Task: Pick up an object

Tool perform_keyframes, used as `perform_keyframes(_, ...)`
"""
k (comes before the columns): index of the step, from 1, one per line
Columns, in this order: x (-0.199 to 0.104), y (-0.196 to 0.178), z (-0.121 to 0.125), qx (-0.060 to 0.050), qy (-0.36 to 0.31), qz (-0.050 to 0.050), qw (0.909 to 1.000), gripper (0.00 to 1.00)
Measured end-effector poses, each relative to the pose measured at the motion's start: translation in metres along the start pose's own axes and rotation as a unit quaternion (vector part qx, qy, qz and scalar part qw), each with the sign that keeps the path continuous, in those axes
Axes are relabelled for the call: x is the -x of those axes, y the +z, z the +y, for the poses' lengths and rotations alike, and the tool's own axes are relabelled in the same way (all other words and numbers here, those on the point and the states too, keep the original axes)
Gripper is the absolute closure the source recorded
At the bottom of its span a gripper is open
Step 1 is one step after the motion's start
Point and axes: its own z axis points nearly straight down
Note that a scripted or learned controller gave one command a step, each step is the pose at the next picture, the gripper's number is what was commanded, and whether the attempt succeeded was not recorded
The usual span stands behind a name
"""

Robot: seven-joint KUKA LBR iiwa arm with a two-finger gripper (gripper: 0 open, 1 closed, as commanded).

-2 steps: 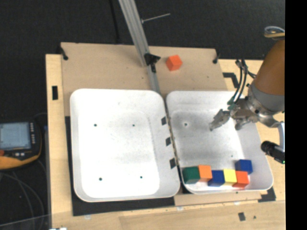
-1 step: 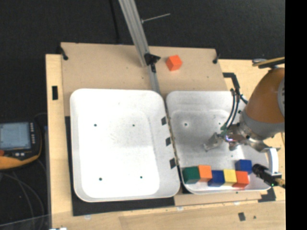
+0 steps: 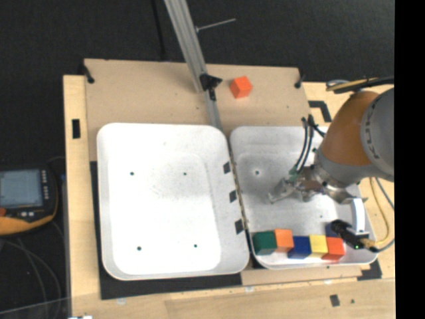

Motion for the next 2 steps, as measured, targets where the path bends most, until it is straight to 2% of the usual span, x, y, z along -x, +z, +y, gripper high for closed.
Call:
perform_keyframes(1, 0.002, 0.012, -0.023, 0.003, 0.003, -0.001, 1.0000, 0.00)
perform_keyframes(2, 0.034, 0.012, -0.039, 0.002, 0.003, -0.001, 1.0000, 0.00)
